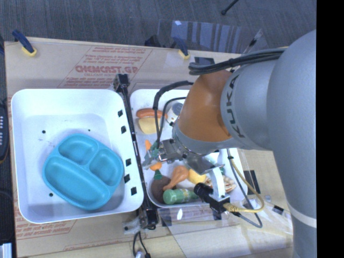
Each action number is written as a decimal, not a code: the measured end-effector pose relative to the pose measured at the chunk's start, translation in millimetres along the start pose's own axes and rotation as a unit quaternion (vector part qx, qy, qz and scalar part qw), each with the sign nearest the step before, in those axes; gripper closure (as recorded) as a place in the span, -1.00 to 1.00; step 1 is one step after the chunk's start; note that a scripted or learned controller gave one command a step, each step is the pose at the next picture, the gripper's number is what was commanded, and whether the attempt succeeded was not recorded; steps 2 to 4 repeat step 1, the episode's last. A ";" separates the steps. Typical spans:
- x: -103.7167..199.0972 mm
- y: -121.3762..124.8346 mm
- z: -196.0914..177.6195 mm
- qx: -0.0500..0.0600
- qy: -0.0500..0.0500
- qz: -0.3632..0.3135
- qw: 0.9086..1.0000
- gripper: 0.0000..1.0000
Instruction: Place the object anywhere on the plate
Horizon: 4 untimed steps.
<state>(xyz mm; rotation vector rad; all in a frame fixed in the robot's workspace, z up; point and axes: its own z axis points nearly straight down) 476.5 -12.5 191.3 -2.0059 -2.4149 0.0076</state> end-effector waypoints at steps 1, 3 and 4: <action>0.1 0.0 0.0 0.000 0.000 0.000 1.000 -1.00; 0.1 0.0 0.0 0.000 0.000 0.000 1.000 -1.00; 0.1 0.0 0.0 0.000 0.000 0.000 1.000 -1.00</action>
